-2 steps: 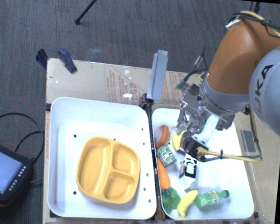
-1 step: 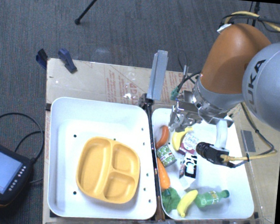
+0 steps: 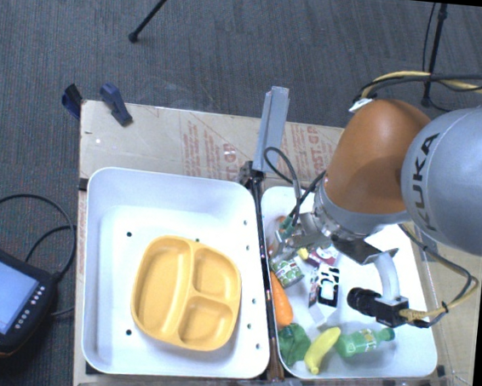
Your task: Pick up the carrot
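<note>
Ideally the tool (image 3: 298, 237) — its grip state I cannot tell — drops squarely over the carrot (image 3: 279, 301), avoiding the bin wall (image 3: 261, 259) beside it.

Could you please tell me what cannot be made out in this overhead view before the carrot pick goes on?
- Gripper: the arm's orange band and wrist cover it, so its finger state cannot be told.
- Carrot: its top end runs under small packets; whether anything touches it is unclear.
- Small packets below the wrist: too small and cluttered to identify.
- Right bin: its back part is hidden by the arm.
</note>
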Robot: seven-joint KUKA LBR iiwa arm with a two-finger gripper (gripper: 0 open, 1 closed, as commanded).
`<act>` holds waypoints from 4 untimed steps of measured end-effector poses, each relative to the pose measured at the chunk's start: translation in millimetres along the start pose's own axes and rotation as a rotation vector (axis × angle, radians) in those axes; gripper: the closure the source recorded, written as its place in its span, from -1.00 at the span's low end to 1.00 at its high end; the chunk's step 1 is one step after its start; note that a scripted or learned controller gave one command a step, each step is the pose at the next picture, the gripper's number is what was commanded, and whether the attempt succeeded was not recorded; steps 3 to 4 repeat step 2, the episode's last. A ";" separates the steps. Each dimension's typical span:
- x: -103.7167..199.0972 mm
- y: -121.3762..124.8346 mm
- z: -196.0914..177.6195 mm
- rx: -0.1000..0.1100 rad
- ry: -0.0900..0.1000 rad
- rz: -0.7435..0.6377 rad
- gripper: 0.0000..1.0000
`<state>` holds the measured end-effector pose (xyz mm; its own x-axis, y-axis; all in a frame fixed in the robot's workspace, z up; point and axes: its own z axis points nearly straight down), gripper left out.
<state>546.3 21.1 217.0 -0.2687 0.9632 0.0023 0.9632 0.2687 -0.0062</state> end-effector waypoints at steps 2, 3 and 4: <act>-36.8 -84.7 31.6 0.000 0.000 0.268 1.00; -36.8 -84.7 31.6 0.000 0.000 0.268 1.00; -36.8 -84.7 31.6 0.000 0.000 0.268 1.00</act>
